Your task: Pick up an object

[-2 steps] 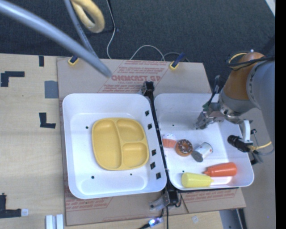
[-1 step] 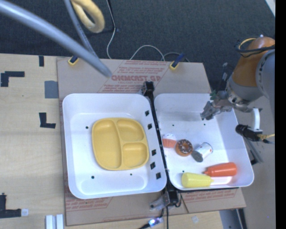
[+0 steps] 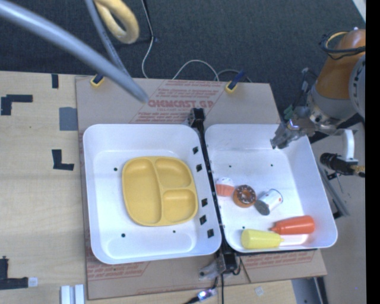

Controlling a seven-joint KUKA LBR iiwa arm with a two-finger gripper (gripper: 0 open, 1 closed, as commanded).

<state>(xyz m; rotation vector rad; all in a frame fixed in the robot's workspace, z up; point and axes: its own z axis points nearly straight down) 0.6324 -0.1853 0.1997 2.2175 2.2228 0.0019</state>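
two shallow white bins are seen side by side on a cardboard sheet [image 3: 178, 98] that lies on the wooden surface [image 3: 35, 178]. the left bin [image 3: 98, 139] is occupied by a yellow divided plate [image 3: 159, 190] with three compartments, lying flat near the middle of the bin.

the right bin [image 3: 255, 139] is loaded along its near half. a small orange-and-white piece [image 3: 224, 189] is found just beside the dividing wall. touching it on the right is a brown doughnut-like toy [image 3: 244, 195], and just beside that a small white-and-grey cylinder [image 3: 270, 200] is lying tilted. nearer the front rim, a yellow oblong toy [image 3: 260, 239] is laid next to an orange-red carrot-like toy [image 3: 293, 225]; under the latter a white piece is partly covered and cannot be identified.

the tool [image 3: 281, 138] is seen at the far right corner of the right bin, above its rim, well apart from every object in that bin. nothing is seen between its tips, and whether they are apart or together cannot be told. the arm [image 3: 341, 71] is reached in from the right, its orange band visible.

a grey pole [image 3: 71, 41] and a yellow ring [image 3: 117, 18] are crossed over the upper left, above the bins, and a thin white cable [image 3: 190, 65] is looped behind the cardboard.
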